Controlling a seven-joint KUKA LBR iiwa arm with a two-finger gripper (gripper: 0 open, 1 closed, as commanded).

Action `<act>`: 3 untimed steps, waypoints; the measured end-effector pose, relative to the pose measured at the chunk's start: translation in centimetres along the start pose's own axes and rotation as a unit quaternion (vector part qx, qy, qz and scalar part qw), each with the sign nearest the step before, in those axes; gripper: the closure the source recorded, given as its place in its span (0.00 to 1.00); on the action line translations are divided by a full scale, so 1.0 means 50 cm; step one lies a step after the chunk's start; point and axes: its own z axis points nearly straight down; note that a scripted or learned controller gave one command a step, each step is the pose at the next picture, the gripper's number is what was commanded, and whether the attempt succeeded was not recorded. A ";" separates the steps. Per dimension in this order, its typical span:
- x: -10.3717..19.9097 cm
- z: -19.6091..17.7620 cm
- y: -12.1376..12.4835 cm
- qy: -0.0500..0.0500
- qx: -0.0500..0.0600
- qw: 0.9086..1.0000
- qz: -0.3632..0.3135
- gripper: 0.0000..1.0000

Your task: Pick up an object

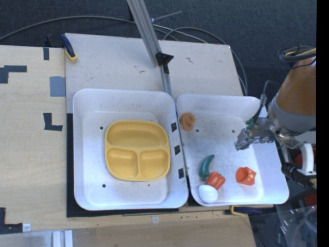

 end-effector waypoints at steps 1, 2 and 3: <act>0.101 0.022 0.031 0.000 0.001 1.000 -0.002 1.00; 0.191 0.029 0.055 0.001 0.001 1.000 -0.002 1.00; 0.309 0.022 0.086 0.001 0.000 1.000 -0.004 1.00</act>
